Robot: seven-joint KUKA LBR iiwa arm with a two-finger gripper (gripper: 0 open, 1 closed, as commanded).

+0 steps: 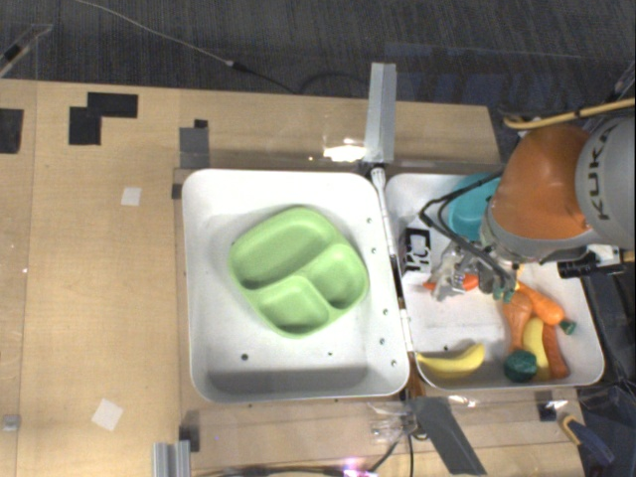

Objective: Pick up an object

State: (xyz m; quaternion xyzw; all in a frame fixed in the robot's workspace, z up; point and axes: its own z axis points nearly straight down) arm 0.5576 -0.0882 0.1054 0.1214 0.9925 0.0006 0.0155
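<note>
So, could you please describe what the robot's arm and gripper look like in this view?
The arm is grey with a bulbous orange band above the wrist and dark lettering on its grey casing. A yellowish cable runs over it. The gripper is a small metallic assembly with dark cables looped beside it.

Arm (566,192) cut off by the right edge, teal item (467,212) largely hidden beneath it, jaws blurred amid cables so their state unreadable, small orange piece (442,284) below them too blurred to identify, right bin (437,311) partly covered.
</note>
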